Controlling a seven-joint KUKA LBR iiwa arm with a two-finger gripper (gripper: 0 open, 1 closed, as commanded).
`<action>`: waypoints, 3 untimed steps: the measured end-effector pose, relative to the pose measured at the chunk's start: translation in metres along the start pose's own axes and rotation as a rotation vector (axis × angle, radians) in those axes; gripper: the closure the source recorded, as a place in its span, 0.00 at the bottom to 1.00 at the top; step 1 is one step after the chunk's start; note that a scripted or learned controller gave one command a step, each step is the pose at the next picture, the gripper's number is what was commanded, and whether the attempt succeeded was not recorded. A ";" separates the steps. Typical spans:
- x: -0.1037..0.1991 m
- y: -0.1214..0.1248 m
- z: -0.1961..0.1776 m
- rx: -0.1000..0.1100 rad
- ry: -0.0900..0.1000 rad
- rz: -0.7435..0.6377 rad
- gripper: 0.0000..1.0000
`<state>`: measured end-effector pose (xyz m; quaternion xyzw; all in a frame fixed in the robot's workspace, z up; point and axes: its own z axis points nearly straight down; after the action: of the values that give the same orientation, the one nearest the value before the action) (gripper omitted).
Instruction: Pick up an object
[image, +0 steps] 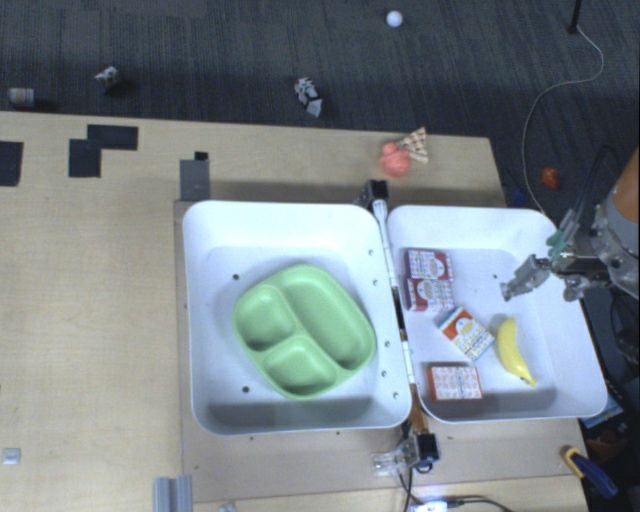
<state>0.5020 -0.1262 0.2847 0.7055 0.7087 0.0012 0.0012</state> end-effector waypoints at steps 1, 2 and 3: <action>-0.080 -0.013 0.138 0.005 0.000 0.005 0.00; -0.025 -0.012 0.195 -0.011 -0.005 0.003 0.00; -0.022 -0.010 0.183 -0.015 0.000 0.000 1.00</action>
<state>0.4931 -0.1487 0.1012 0.7053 0.7088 0.0064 0.0067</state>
